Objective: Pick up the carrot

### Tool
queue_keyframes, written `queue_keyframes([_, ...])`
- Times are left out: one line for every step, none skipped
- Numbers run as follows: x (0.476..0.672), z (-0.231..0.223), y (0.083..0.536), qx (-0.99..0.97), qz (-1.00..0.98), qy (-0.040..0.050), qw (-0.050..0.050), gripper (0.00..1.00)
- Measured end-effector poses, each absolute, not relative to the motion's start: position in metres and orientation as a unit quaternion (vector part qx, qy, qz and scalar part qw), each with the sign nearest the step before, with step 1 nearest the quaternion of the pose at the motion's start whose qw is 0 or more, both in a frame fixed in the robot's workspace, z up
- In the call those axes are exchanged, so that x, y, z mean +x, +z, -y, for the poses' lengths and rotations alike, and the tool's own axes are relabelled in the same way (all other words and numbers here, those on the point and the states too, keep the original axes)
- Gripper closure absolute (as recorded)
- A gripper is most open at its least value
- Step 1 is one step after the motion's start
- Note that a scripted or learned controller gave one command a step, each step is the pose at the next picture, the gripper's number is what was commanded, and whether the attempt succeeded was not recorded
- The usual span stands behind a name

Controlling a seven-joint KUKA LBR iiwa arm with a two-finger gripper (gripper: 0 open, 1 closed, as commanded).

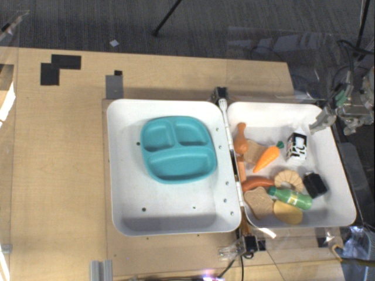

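The carrot (266, 158), orange with a small green top, lies at a slant near the middle of the right bin (345, 192). It rests among other toy foods, with a tan bread slice (254, 151) touching its left side. My gripper (324, 120) hovers at the bin's far right corner, up and to the right of the carrot and well apart from it. Nothing shows in its grasp.
The left bin (126, 209) holds a teal divided plate (176, 148). Around the carrot lie a black-and-white item (297, 146), an orange piece (240, 137), a red sausage (256, 183), a round cracker (288, 179), a black block (314, 184), a green bottle (291, 198) and a yellow piece (287, 214).
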State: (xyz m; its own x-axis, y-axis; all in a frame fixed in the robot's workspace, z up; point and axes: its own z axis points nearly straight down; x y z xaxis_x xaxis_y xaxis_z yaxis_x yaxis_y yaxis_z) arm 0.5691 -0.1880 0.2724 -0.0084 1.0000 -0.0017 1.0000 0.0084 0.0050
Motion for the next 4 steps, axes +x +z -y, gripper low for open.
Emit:
queue_keyframes([0.561,0.147,0.118,0.673,-0.739,0.0064,0.014,0.0])
queue_keyframes([0.615,0.1,0.107,0.739,-0.673,0.009,0.022,0.0])
queue_keyframes([0.622,0.094,0.107,0.827,-0.561,0.0175,0.026,0.0])
queue_keyframes([0.599,0.092,0.095,0.881,-0.473,0.0121,0.011,0.0])
